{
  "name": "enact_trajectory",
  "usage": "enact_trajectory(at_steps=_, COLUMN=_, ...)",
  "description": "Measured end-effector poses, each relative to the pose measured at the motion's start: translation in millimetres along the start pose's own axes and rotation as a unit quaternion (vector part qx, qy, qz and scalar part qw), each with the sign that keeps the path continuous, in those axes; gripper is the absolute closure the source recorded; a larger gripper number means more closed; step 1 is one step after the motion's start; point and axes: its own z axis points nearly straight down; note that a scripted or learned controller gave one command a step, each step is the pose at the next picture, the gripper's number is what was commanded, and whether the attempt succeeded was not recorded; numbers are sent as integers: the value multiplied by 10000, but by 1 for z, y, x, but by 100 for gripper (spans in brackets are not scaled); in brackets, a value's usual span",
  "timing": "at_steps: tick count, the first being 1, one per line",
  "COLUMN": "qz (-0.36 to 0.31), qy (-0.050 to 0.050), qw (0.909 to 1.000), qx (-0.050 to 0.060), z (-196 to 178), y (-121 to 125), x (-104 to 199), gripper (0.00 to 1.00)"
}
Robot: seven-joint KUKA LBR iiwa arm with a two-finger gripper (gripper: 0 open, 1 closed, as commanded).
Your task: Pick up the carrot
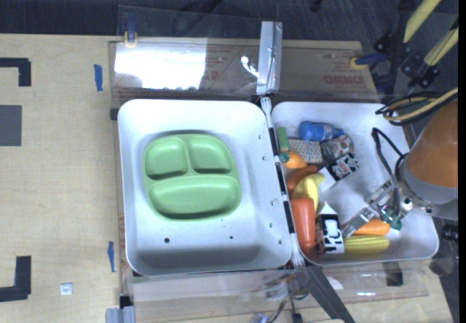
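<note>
The carrot [374, 228] lies in the right bin [419, 190], near its front right corner, just above a yellow corn cob [366, 244] and touching it. The end effector [371, 214] hangs low right over the carrot's left end, its metal fingers [362, 218] seemingly straddling it, though the view is too cluttered to tell whether they grip. Left of this sit a black-and-white box [330, 234], a red pepper [304, 221] and a banana [312, 189]. A blue bottle [317, 130] rests at the back. The left bin [138, 169] holds a green divided plate [193, 174] on the counter [58, 169].
</note>
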Motion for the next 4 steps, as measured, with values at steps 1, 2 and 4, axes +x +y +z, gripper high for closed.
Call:
enact_trajectory(at_steps=1, qz=-206, qy=-39, qw=9998, qx=11, z=2, y=41, x=51, gripper=0)
enact_trajectory(at_steps=2, qz=159, qy=-7, qw=9999, qx=24, z=-52, y=113, x=0, gripper=0)
enact_trajectory(at_steps=4, qz=-827, qy=-38, qw=9966, qx=12, z=3, y=6, x=9, gripper=0)
